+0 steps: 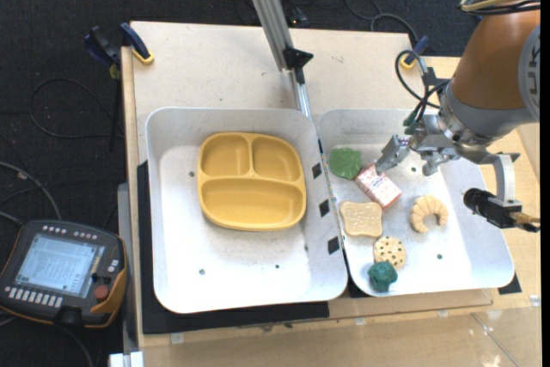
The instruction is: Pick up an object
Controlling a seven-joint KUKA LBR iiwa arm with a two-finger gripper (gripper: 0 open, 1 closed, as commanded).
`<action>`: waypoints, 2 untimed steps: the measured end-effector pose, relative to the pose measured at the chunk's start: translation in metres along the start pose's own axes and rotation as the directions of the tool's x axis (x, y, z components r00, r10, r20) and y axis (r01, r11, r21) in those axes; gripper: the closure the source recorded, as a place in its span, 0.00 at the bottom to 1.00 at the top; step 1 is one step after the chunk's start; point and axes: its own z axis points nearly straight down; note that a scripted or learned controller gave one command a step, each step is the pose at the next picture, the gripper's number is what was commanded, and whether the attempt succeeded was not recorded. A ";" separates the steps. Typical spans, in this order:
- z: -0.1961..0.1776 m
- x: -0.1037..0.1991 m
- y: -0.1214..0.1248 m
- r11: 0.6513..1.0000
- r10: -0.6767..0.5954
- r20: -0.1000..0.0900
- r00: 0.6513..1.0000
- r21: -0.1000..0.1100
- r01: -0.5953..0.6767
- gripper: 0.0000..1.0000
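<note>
Bins are side by side on my counter (pixel 215 64): the left bin (pixel 172 271) carries a yellow divided plate (pixel 252 180) with three compartments, sitting in the upper middle of it. The right bin (pixel 481 258) has all the small stuff. From my remote seat I see a green leaf-shaped toy (pixel 346 162) near that bin's upper left, a small pink and white carton (pixel 379 186) just right of and below it, a slice of toy toast (pixel 362 219) under that, a chocolate chip cookie (pixel 389 251) lower still, and a dark green lump, maybe toy broccoli (pixel 382 274), at the bottom edge, touching or nearly touching the cookie. A toy croissant (pixel 428 213) lies to the right of the toast, apart from it.

Arm comes in from the right of the frame, and the tool (pixel 402 150) hangs over the upper part of the right bin, just above the pink carton in the picture. Nothing sits between its fingers that I can make out, and honestly I can't tell if they're spread or closed from this angle. A teach pendant (pixel 60 271) sits at the lower left of the frame, off the counter.
</note>
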 end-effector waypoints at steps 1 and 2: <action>0.000 0.000 0.000 1.000 0.001 0.000 1.000 0.000 -0.001 0.00; 0.043 0.000 -0.003 1.000 0.002 0.000 1.000 0.004 -0.002 0.00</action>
